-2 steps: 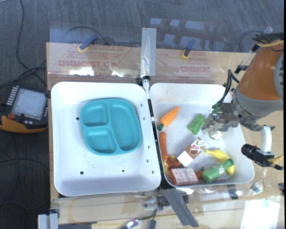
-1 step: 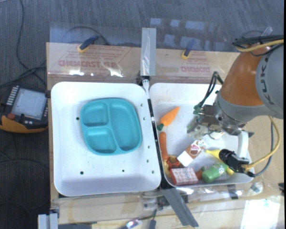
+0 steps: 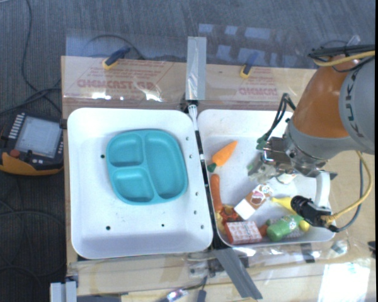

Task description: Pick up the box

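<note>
The box point(image 3: 242, 231) is small and red with a pale label. It lies flat near the front edge of the right bin point(image 3: 239, 128), among other items. My gripper point(image 3: 269, 167) hangs over the middle of that bin, above and to the right of the box and apart from it. A small red and white packet point(image 3: 259, 195) lies between the gripper and the box. The grey arm with its orange band point(image 3: 324, 106) reaches in from the right.
An orange carrot point(image 3: 223, 153) lies left of the gripper, and a longer orange piece point(image 3: 214, 190) lies along the bin's left wall. A green item point(image 3: 278, 229) and a yellow one point(image 3: 283, 203) sit right of the box. The left bin point(image 3: 88, 231) holds a teal divided plate point(image 3: 145, 165).
</note>
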Available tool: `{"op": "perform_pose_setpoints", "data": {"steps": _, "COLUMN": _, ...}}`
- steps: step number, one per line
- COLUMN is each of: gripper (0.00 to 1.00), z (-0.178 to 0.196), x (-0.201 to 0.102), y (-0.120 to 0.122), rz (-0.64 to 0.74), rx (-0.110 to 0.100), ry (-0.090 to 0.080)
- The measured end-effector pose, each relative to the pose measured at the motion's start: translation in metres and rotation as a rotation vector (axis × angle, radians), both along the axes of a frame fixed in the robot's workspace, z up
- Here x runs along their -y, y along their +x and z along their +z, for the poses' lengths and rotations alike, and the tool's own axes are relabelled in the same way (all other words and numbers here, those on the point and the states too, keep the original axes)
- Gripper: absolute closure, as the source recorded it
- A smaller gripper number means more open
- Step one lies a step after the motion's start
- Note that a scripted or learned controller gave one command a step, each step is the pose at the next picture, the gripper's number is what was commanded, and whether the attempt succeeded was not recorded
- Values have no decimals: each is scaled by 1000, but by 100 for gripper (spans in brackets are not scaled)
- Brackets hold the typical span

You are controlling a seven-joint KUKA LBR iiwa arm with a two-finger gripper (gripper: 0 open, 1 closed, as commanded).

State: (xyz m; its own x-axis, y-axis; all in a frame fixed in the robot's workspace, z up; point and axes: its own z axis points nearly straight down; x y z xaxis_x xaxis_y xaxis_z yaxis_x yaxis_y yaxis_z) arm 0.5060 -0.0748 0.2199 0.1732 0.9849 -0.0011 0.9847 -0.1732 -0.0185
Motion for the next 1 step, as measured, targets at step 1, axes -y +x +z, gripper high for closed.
{"op": "perform_pose_setpoints", "data": {"steps": 1, "gripper": 100, "z": 5, "x": 0, "y": 0, "rz": 1, "rx": -9, "ry": 1}}
